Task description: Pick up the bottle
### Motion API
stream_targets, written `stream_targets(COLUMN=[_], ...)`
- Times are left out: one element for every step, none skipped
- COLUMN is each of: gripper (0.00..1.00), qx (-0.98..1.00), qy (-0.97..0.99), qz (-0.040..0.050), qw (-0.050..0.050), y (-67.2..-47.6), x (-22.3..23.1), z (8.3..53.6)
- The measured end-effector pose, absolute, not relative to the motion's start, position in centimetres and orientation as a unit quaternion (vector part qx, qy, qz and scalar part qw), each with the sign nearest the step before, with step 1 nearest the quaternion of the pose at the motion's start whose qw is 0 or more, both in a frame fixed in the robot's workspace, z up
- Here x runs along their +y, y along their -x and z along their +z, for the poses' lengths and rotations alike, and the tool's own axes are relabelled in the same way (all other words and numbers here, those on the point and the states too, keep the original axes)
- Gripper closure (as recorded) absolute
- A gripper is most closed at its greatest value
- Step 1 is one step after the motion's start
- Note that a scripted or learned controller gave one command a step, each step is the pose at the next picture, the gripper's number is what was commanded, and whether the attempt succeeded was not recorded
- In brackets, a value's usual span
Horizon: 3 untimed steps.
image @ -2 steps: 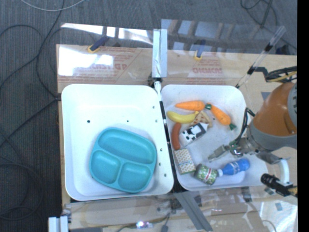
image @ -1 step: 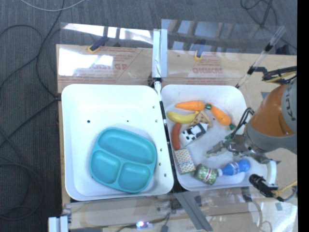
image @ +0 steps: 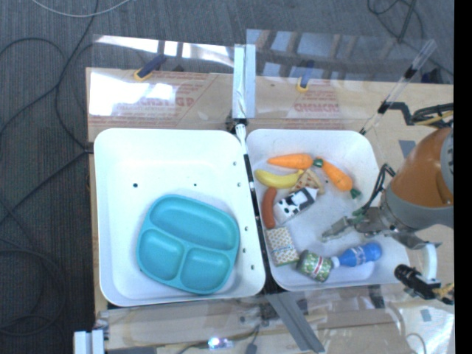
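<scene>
In the right bin [image: 369, 150], the gripper [image: 333, 231], jaws apart, hovers at eleven o'clock of the lying bottle [image: 352, 258], seemingly lining up a grasp.

Bright, even light falls from above, and the white bins [image: 169, 161] come close to washing out. Glare streaks the clear sheeting [image: 155, 94] along the far edge of the worktop [image: 346, 105]. Shadows are soft and short, and fine detail is slightly blurred throughout.
</scene>
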<state>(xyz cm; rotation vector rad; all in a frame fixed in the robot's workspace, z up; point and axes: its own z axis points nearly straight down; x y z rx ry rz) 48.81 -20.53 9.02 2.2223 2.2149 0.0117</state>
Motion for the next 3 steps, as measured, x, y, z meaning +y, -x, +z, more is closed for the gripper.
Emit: stream_targets(gripper=[0.00,0.00,0.00], qx=[0.763,0.729,0.681], qy=[-0.646,-0.685,-0.732], qz=[-0.0008,0.0009,0.0063], qw=[0.006,0.007,0.006], y=[-51.0,-52.5,-49.2], x=[-20.2,-17.5,-20.4], z=[9.0,9.0,9.1])
